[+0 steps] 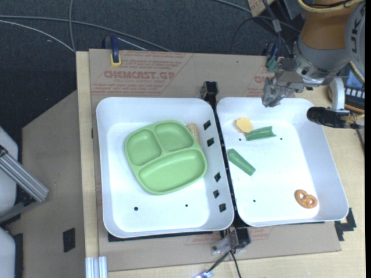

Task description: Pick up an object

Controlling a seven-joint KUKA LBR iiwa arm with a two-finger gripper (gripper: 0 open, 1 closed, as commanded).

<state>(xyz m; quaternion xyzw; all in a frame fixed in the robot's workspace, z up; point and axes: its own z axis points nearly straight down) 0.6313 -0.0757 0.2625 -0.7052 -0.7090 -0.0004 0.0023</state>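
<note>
Nothing is being lifted yet, so the pick is, by my reading, barely begun: every candidate object is lying on a bin floor and none is sitting between the fingers. The nearest candidates are resting just below the hand in the right bin: a small yellow piece slightly below and to the left of the hand, and a green bean-shaped piece just beside it, lower again and almost directly under the hand. The two are lying close together, possibly touching at one end; I cannot tell for sure. A second green piece is lying further below, tilted, nearer the wall shared by the two bins. A small pretzel is sitting well apart from the hand, far below and to its right, near the bin's lower corner.

The hand is hovering over the top rim of the right bin, pointing downward, touching nothing that can be made out. Its fingers are reading as one dark cluster, so I cannot tell how far apart they are standing.

Well to the hand's left, in the left bin, a green divided plate is lying flat with a small tan item tucked at its upper right edge.

What is left, as I judge it: choosing a piece, descending, closing and lifting.
</note>
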